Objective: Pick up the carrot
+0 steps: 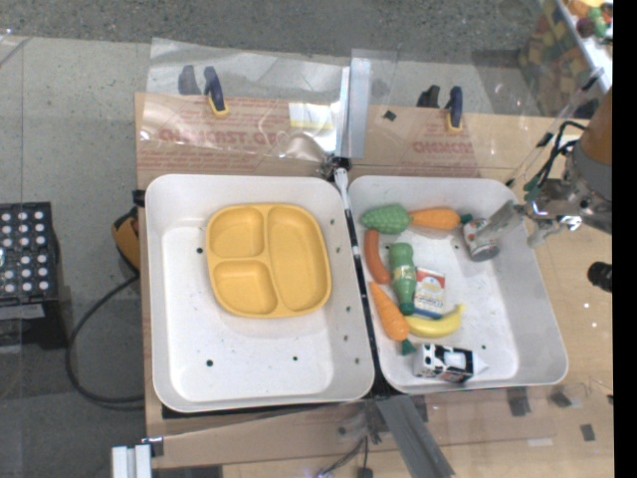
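We are looking at a robotics lab or test workshop, not a home. 2 shallow white bins (159, 297) are sitting side by side on a plain wooden bench (587, 317), and clear plastic sheets (259, 98) are being held at the back by 2 blue clamps (212, 90). A grey speckled floor (70, 118) is showing around the bench, and a black cable (85, 342) is lying on it. The food in the right bin, like the banana (438, 322), is looking like plastic toys (408, 267).
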`<act>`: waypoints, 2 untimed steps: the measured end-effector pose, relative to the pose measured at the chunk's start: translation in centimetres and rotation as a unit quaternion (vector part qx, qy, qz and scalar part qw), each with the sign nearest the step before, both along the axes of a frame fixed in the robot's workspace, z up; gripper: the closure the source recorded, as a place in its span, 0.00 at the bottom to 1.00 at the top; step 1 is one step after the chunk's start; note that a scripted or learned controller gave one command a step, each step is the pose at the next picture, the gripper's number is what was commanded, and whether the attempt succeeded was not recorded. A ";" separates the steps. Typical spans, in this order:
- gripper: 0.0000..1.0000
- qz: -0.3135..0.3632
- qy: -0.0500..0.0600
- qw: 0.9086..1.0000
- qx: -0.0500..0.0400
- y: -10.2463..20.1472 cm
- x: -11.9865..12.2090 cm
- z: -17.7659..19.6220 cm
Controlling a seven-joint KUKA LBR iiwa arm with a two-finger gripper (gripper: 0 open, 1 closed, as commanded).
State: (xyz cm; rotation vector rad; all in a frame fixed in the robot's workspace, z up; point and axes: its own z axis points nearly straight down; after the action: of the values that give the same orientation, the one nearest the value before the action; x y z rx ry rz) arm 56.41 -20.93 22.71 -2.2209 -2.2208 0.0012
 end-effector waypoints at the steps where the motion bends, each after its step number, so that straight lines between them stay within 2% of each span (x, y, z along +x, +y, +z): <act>1: 0.00 0.072 -0.001 0.997 -0.001 6.8 5.5 -0.3; 2: 0.00 0.039 -0.014 0.999 -0.002 7.2 9.7 -10.5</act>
State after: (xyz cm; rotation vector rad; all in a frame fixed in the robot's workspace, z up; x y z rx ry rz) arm 66.08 -13.76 12.22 -2.1477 -2.3227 -0.0246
